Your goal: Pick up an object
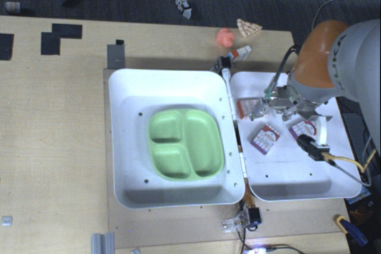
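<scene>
The grey arm reached in from the right over the right bin [280, 187], its gripper [277, 105] low above the bin floor; whether it was open could not be told. A red-and-white packet [264, 138] lay nearest, just beside it, another packet [303, 128] alongside. A green divided tray [184, 144] sat in the left bin [122, 128]. Farther off, a pink ball [225, 38] rested on the bench.

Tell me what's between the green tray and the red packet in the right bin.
In the camera view, the two bins' adjoining rims lie between the green tray and the red packet; otherwise bare white bin floor.
</scene>
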You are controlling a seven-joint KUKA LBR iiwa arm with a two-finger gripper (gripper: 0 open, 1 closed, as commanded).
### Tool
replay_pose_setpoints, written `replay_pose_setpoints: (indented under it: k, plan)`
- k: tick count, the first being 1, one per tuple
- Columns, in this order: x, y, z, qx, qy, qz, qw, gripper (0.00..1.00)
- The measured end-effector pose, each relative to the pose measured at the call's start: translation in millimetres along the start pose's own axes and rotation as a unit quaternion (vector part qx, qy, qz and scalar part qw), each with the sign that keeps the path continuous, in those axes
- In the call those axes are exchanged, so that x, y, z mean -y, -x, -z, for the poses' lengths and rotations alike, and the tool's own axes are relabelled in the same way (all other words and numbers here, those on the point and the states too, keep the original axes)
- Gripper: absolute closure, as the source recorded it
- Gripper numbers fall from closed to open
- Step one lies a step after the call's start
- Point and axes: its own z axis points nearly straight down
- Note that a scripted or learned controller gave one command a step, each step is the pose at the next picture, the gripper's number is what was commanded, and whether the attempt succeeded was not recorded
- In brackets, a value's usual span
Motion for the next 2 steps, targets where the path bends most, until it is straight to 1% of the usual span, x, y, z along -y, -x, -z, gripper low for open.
replay_pose_setpoints:
  k: [1,2]
  plan:
    - [52.5,-3.8,-21.6,0.0,-0.005,-0.002,1.0,0.0]
    - [50.4,-4.1,-10.2,0.0,-0.002,-0.001,1.0,1.0]
